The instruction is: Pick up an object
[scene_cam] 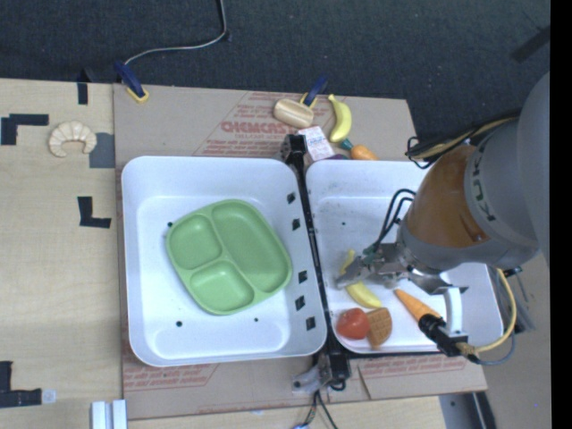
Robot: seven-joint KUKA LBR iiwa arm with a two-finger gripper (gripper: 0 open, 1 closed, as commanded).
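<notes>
The end effector (350,269) is low in the right bin (357,190), at the centre-right of the frame, just above a small yellow banana (364,294). Its tips look a little apart, but I cannot tell for sure if they are spread or pinching something. Near the lower edge of this bin lie a red tomato (353,323), a brown piece of bread (381,326) and an orange carrot (415,304). The left bin (143,239) holds a green divided tray (229,256). On the bench (45,266), at upper left, rests a croissant (71,138).
</notes>
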